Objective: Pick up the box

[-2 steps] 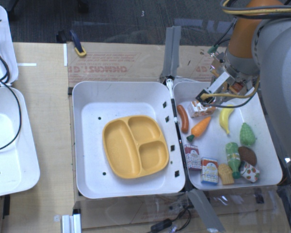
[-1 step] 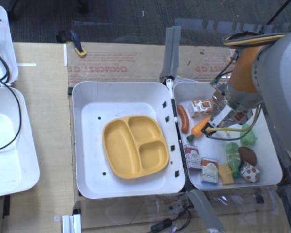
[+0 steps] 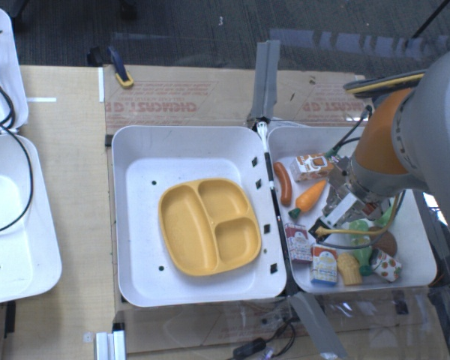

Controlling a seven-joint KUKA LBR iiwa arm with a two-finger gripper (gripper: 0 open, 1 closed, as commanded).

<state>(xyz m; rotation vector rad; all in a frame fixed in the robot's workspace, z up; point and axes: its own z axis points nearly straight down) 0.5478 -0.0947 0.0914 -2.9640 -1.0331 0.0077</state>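
Observation:
The right bin (image 3: 424, 257) holds several small boxes. An orange and white box (image 3: 310, 166) lies near its back left, a red and white carton (image 3: 298, 243) sits at the left wall, and a blue and orange box (image 3: 324, 265) stands at the front. My gripper (image 3: 350, 213) is low over the middle of this bin, right of the carrot (image 3: 312, 196) and just above the green toy (image 3: 360, 229). No box shows between its fingers. The arm hides the bin's back right part.
A red sausage (image 3: 283, 183) lies by the right bin's left wall. A yellowish bread piece (image 3: 350, 269), a brown item (image 3: 385, 244) and a patterned carton (image 3: 388, 265) crowd the front. The left bin (image 3: 127, 201) holds a yellow divided plate (image 3: 208, 225).

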